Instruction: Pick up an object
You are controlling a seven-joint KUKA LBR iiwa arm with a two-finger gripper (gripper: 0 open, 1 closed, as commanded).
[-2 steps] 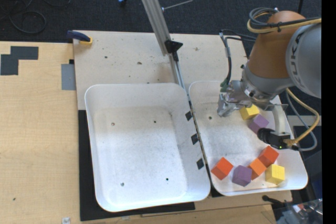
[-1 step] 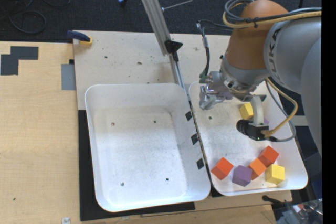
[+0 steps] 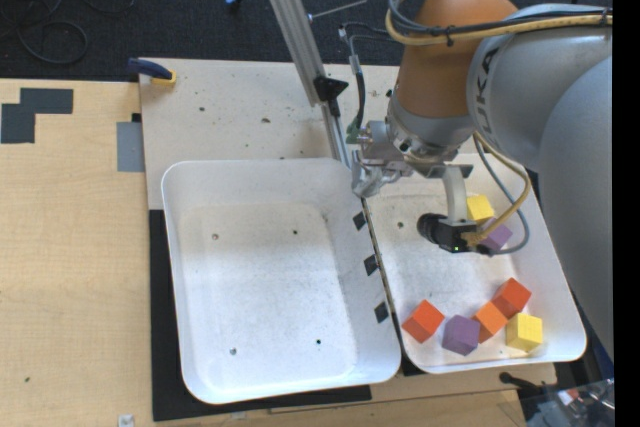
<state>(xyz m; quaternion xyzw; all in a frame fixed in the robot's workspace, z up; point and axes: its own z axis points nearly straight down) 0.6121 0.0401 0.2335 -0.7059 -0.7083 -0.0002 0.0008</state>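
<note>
A pale wooden worktop (image 3: 70, 245) spans the left and middle of the frame, and two shallow white bins are carried on it. The grey arm (image 3: 540, 85) takes up the upper right and is bent down towards the bins. The left bin (image 3: 200, 177) lies at the centre of the frame, and the right bin (image 3: 415, 270) adjoins it at lower right.

The gripper (image 3: 372, 177) is held over the upper left corner of the right bin, close to the wall shared by the bins. Whether it is open or closed cannot be told, and nothing is seen to be held in it.

Small blocks are gathered near the bottom edge of the right bin, well apart from the gripper. An orange block (image 3: 424, 320) lies at the left end, just beside a purple block (image 3: 461, 334), with a yellow block (image 3: 524, 331) at the right end.

The orange block is judged the easiest to reach, since its left side stands free. It is judged to be light, stiff and not fragile. It would best be taken across two opposite flat faces near the middle, because a corner grip might let it twist out.
</note>
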